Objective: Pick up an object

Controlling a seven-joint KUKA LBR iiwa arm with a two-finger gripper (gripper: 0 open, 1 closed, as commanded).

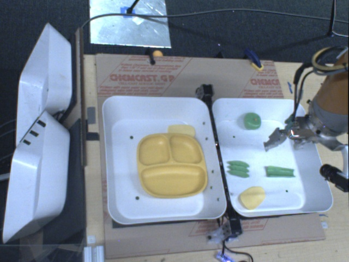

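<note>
My gripper (pixel 274 140) reaches in from the right and hangs over the right bin (pixel 312 202), with nothing visibly in it. A round green piece (pixel 252 120) lies up and to its left. Below the gripper rests a green bean pod (pixel 280 171). Further left lies a pair of green pea pods (pixel 238 168). A pale yellow wedge (pixel 252 197) sits near the bin's front edge. In the left bin (pixel 120 146) a yellow divided plate (pixel 172 164) lies flat, and a pale yellow slice (pixel 181 130) rests just behind it.
A black divider (pixel 217 152) runs between the two bins. The bins rest on a cardboard sheet (pixel 142 75). White housings (pixel 41 135) stand at the far left. Cables and a metal sheet (pixel 130 15) lie behind the bench.
</note>
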